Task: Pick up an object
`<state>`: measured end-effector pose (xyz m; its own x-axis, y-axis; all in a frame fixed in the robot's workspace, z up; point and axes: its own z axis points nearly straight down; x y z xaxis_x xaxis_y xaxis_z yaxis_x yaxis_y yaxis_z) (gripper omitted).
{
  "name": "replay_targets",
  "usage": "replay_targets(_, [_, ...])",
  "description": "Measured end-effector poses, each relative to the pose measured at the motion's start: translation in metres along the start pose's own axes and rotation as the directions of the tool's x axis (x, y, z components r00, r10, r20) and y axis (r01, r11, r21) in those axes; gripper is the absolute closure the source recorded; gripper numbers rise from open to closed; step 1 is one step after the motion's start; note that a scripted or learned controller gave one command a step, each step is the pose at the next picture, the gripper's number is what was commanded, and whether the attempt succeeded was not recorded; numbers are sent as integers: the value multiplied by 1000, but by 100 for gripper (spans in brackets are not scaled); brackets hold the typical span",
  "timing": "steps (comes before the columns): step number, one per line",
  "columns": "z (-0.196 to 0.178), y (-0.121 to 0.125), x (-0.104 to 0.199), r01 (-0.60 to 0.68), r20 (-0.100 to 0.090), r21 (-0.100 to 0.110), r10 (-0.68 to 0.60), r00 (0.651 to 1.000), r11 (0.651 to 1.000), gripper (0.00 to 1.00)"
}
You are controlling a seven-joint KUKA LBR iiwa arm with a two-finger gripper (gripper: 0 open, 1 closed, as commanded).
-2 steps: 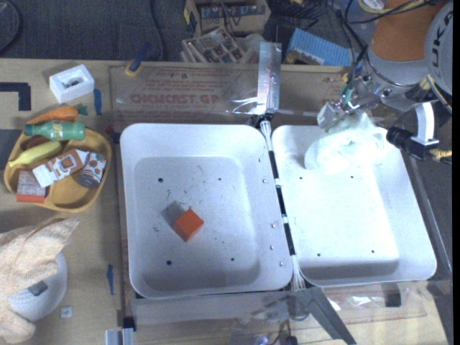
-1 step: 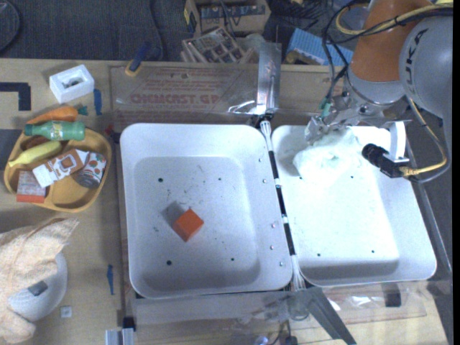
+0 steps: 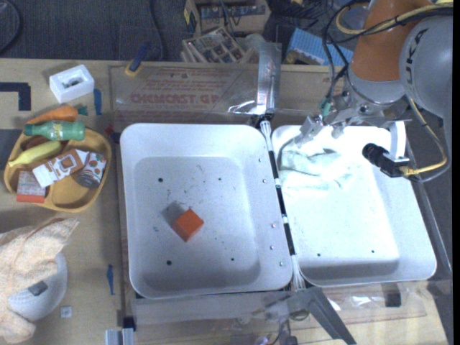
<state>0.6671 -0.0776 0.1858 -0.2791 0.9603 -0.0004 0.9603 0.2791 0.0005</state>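
- The arm (image 3: 402, 42) hangs over the far edge of the right bin (image 3: 402, 264), its orange band plain above the wrist — and the gripper (image 3: 321, 124) sits low near that bin's far-left corner.
- Whether the claw is apart or together cannot be told here; glare washes out that end of the bin.
- Just beneath it lies a pale cloth (image 3: 316, 165), crumpled against the left wall of the right bin. It looks soft and light, likely to sag and bunch when lifted — a raised fold near its middle seems the best place to pinch.
- Over in the left bin (image 3: 144, 149) sits an orange block (image 3: 190, 224), alone on the floor near the centre, well apart from the gripper.
- That block reads as stiff, small and light, with flat faces; a squeeze across two opposite sides should hold, though the corners stand turned relative to the bin walls, so the wrist would need rotating.
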Motion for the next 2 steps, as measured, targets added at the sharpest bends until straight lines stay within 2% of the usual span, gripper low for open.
replay_targets(1, [84, -6, -21, -70, 1, -2, 70, 998, 998, 0])
replay_targets(2, [73, -5, -22, -68, 3, -5, 68, 998, 998, 100])
